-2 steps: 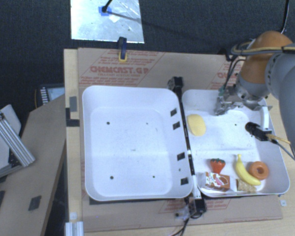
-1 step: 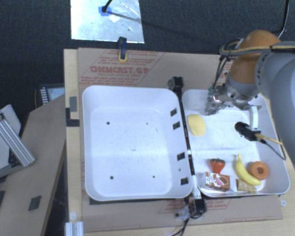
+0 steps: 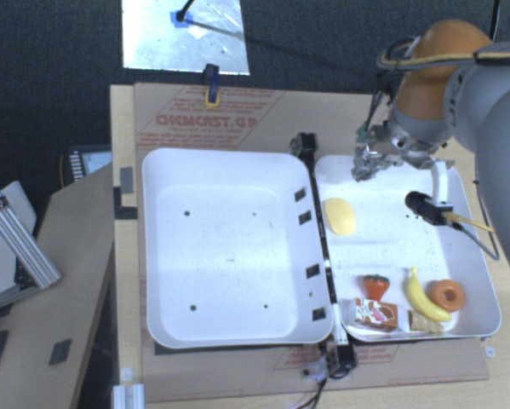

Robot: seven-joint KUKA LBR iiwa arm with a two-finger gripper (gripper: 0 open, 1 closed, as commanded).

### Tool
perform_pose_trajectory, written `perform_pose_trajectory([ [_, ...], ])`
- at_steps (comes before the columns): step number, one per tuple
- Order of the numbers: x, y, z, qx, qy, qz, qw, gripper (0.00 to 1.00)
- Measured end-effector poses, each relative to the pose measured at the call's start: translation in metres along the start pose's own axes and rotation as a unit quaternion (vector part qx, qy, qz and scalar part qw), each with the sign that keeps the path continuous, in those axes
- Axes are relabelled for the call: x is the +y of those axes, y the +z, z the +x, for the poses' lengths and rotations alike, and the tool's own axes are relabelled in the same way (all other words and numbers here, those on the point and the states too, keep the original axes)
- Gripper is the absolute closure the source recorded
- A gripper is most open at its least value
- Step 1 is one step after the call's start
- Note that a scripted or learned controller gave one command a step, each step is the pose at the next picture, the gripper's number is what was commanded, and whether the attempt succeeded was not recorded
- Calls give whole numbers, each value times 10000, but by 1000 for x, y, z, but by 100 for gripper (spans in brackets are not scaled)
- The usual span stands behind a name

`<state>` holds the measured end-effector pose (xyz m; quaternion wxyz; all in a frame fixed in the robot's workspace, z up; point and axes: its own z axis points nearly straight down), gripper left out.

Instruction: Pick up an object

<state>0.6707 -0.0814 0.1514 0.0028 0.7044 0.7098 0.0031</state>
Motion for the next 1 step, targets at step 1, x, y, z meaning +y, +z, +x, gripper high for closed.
perform_pose_trajectory([
  [1, -39, 40, -22, -3, 41, 58, 10000, 100],
])
